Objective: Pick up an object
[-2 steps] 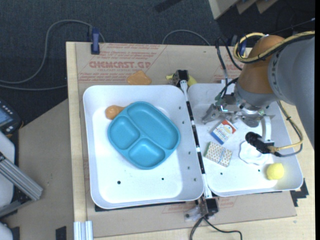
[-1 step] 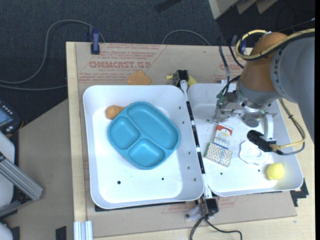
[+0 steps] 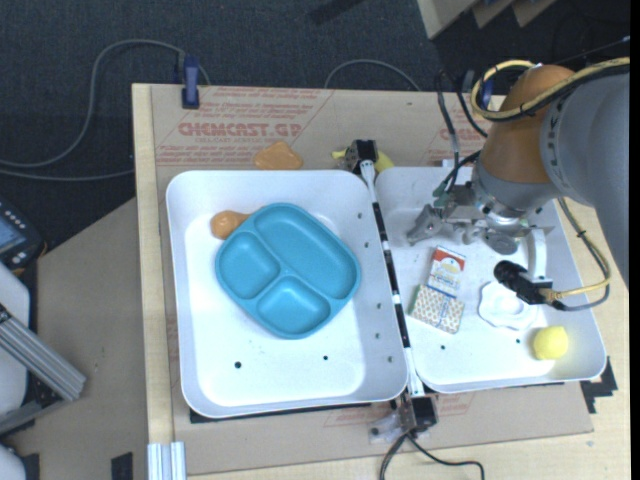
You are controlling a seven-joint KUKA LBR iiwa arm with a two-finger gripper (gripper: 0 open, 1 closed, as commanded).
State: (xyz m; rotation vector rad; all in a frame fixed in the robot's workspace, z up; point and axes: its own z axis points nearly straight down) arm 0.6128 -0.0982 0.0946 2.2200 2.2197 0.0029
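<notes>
**My tool over the right bin, small carton just below it**

At the far left edge of the tan worktop (image 3: 300,108), whose flat board carries red printed lettering, a small blue clip (image 3: 190,80) sits at the back corner. The left bin (image 3: 190,298) is a shallow white tray with rounded corners and a smooth, matte floor. In it lies a blue plate (image 3: 288,268), a glossy rounded square moulded into three compartments, set at an angle. A soft-looking orange piece (image 3: 226,224) peeks out from under the plate's upper left rim, touching it.

Behind the bins, on the bare board, rest an orange lump (image 3: 277,156) and, near the seam between the bins, a small yellow-and-black item (image 3: 360,154) too small to make out.

The right bin (image 3: 470,363) is of the same white shape. My tool (image 3: 450,226), grey metal, hangs over its back half; I cannot tell whether it is wide or narrow. Just below it lies a flat rectangular carton (image 3: 443,288), red and white at the top and finely patterned lower down, clear of my tool. A smooth yellow ball (image 3: 549,344) sits near the front right corner.
</notes>
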